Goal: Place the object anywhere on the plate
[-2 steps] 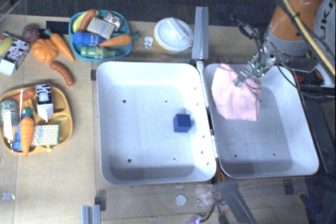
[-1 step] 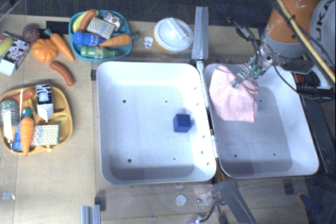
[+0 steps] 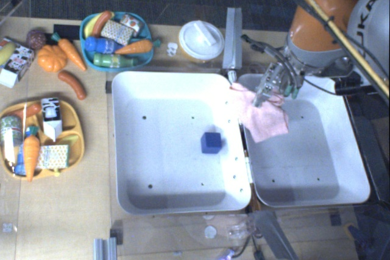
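- The claw hangs over the top left corner of the right bin, at about 2 o'clock in the view.
- Its tips touch the top of a pink cloth. The cloth seems pinched between the fingers, but the view is too small and blurry to be sure, so I cannot tell how far open the claw is.
- The pink cloth droops down from the claw and lies across the edge where the two bins meet, mostly in the right bin.
- A small blue block sits alone near the middle of the left bin, at about 8 o'clock from the claw.
- On the counter, a white round lid sits at 12 o'clock, and toy food fills a blue bowl and a yellow plate on the left.
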Motion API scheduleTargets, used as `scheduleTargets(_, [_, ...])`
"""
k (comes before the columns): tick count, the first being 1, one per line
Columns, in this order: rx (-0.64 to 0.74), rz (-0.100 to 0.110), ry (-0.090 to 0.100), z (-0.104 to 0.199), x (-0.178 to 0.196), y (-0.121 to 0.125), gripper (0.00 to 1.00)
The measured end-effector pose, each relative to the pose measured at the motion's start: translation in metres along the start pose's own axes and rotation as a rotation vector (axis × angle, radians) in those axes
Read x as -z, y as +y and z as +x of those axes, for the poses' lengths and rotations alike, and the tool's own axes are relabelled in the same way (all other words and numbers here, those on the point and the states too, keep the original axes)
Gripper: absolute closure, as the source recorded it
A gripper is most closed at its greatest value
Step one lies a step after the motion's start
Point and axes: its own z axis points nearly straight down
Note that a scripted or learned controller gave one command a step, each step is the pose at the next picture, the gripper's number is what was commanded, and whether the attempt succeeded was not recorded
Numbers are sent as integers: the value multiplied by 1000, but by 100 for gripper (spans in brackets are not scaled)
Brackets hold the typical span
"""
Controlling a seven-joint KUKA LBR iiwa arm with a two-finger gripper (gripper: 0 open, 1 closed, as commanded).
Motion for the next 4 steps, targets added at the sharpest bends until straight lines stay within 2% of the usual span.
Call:
scheduleTargets(1, [400, -2, -3, 24, -9, 45, 100])
scheduleTargets(2, [419, -2, -1, 51, 0, 83, 100])
scheduleTargets(4, [420, -2, 0, 117, -8, 160, 100])
